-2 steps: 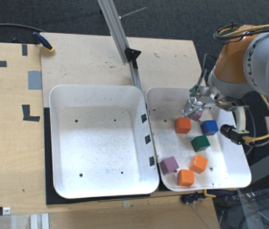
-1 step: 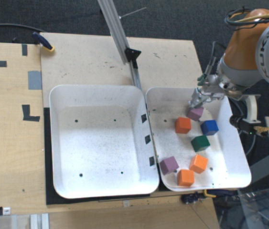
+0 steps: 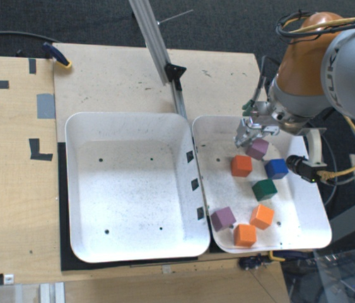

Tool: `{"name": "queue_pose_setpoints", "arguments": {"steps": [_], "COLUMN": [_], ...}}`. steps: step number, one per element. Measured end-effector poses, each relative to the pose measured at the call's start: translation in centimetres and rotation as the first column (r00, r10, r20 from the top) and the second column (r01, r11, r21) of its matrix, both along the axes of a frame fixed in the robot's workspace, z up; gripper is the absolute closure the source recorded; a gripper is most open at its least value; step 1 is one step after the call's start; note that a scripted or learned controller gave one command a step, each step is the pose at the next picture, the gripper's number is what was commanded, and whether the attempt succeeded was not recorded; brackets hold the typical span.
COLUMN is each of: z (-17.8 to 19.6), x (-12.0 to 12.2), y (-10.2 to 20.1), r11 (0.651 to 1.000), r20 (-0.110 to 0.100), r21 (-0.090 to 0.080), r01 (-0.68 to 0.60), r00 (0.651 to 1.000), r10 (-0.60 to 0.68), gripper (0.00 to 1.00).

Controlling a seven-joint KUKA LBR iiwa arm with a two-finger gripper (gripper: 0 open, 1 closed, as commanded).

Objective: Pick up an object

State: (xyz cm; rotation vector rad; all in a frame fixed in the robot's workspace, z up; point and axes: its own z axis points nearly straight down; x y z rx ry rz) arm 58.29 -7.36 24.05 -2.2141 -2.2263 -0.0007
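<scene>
My gripper [image 3: 251, 136] hangs over the far part of the right bin [image 3: 219, 137], low above the floor. A purple block [image 3: 258, 148] lies tilted directly beneath its tip and seems to touch it; whether it is gripped I cannot tell. Just in front of it sit a red-orange block [image 3: 241, 165] and a blue block [image 3: 277, 168]. A green block [image 3: 265, 189] lies nearer the camera. At the near end are a second purple block [image 3: 222, 218] and two orange blocks [image 3: 262, 216] [image 3: 245, 234].
The left bin [image 3: 133, 182] stands beside the right one, sharing a raised middle wall [image 3: 195, 169]. A slanted metal rail [image 3: 155, 36] crosses the far side of the bench. Black cables [image 3: 313, 172] run along the right bin's right rim.
</scene>
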Motion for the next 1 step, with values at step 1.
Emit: {"name": "queue_pose_setpoints", "arguments": {"steps": [1], "z": [-0.41], "x": [-0.16], "y": [5.61], "r11": [1.000], "r20": [-0.001], "r21": [0.000], "r01": [-0.002], "r00": [1.000], "r10": [0.002], "gripper": [1.00]}}
